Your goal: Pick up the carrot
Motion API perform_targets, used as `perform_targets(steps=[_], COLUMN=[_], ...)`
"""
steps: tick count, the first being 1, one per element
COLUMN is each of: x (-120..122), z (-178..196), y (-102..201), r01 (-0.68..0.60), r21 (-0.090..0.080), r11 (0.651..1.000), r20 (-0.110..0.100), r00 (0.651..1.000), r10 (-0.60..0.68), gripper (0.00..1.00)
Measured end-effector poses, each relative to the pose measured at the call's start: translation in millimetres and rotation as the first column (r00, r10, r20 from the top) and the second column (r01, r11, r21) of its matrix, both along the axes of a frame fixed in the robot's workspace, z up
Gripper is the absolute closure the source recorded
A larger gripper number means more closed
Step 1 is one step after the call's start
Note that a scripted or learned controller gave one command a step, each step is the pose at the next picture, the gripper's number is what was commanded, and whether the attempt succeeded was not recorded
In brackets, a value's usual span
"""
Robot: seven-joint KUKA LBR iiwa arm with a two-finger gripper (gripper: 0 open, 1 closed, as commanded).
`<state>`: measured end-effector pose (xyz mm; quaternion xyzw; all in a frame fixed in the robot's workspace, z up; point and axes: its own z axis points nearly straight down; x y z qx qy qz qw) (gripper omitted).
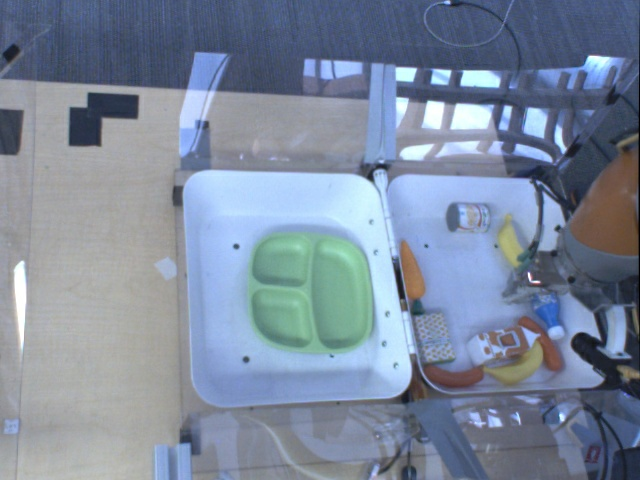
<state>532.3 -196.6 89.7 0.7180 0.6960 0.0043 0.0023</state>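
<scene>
I work in a robotics lab: my bench (100, 268) has black marker shapes (100, 116), clear shields (200, 98), loose cables (480, 18) on grey carpet (250, 8), two white bins (200, 298).

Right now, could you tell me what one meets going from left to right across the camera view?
Green divided plate → carrot → checkered sponge → small can → banana → gripper.

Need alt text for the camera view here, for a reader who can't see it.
An orange carrot lies untouched against the left wall of the right white bin, while the grey arm's claw hangs over that bin's right side. The same bin holds a small can, bananas and other toy food; the left bin holds a green divided plate.
</scene>
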Motion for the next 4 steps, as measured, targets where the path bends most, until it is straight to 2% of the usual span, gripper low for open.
perform_targets(steps=[1, 2, 3, 4], x=[-24.5, -29.8, -13.7, -45.2], z=[0.1, 58.7, 94.1, 92.8], y=[27.3, 29.6, 186.8, 239.5], r01=[0.606, 0.635, 0.453, 0.648], r21=[0.004, -0.002, -0.001, -0.004], r11=[0.795, 0.773, 0.892, 0.762], r20=[0.008, -0.008, -0.008, -0.012], r00=[0.795, 0.773, 0.892, 0.762], r10=[-0.606, -0.635, -0.453, -0.648], gripper=[1.0, 1.0, 1.0, 1.0])
